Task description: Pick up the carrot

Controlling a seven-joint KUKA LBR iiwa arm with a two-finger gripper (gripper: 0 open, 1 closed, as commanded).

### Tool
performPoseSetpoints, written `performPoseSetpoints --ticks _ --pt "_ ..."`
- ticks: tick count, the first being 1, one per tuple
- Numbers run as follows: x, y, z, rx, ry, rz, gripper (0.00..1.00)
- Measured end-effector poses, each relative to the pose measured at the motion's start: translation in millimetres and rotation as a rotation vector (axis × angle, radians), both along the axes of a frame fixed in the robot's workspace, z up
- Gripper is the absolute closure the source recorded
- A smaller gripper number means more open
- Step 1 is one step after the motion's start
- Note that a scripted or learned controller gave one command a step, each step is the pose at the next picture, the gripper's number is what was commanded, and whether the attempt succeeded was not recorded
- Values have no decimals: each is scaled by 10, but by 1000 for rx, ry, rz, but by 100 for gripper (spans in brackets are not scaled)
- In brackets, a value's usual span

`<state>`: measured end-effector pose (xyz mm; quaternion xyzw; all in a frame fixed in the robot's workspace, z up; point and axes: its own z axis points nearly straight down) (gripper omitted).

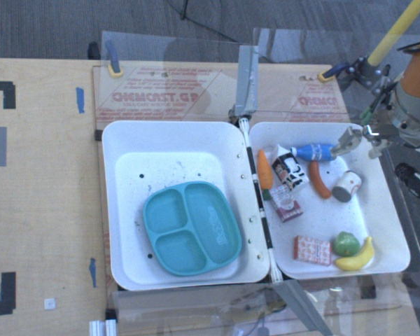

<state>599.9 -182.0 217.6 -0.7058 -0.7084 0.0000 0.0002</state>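
Note:
The carrot is a short orange piece lying lengthwise against the left wall of the right bin, beside a black-and-white carton. My gripper hangs over the far right corner of that bin, just right of a blue bottle and well away from the carrot. Its fingers stand apart, open, with nothing between them. The arm's orange band is at the right edge.
The right bin also holds a reddish sausage, a white can, a clear packet, a pink box, a green fruit and a banana. A teal divided plate lies in the left bin.

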Motion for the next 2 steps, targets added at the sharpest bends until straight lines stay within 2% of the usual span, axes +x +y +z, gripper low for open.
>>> performPoseSetpoints --ticks 1,2 --pt "-190 259 -1049 -5 -26 -55 0" --pt "-184 225 -933 -6 -32 -62 100"
